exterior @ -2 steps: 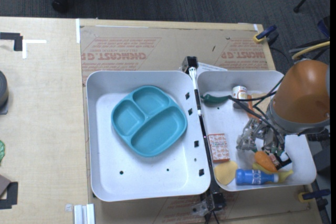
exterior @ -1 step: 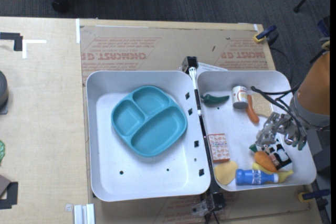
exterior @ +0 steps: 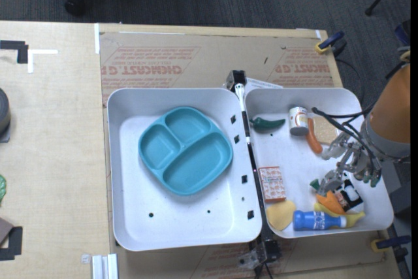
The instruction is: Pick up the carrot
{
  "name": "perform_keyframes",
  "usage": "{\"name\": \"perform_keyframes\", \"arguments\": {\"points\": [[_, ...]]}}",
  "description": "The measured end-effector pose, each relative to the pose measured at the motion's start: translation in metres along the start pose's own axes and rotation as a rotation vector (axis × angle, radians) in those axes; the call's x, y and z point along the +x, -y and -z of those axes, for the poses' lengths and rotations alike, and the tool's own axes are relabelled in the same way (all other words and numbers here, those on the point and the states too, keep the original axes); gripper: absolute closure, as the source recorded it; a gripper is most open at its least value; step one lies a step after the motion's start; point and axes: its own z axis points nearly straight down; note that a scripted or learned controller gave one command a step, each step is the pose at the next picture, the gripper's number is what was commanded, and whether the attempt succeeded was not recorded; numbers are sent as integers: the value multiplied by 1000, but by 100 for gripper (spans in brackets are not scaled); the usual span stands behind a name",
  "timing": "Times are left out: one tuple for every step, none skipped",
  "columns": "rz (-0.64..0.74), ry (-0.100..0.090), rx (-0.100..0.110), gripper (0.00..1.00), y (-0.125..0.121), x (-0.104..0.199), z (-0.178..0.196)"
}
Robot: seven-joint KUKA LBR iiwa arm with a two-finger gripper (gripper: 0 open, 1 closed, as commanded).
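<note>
The carrot is orange with a green top and lies near the front right corner of the right bin. It rests against a yellow banana and just behind a blue bottle. My gripper reaches in from the right and hovers just behind and above the carrot. It is open, its metal fingers are spread, and nothing shows between them. Part of the gripper's black body covers the carrot's right end.
The right bin also holds a green pepper, a small can, an orange sausage on bread, a red box and a yellow chip. A blue divided plate sits in the left bin.
</note>
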Motion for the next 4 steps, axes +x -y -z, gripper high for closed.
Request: {"name": "perform_keyframes", "arguments": {"points": [[347, -5, -1, 0, -39, 19, -48], [340, 2, -3, 100, -40, 16, -38], [370, -1, -1, 100, 10, -3, -48], [193, 0, 0, 100, 14, -6, 6]]}}
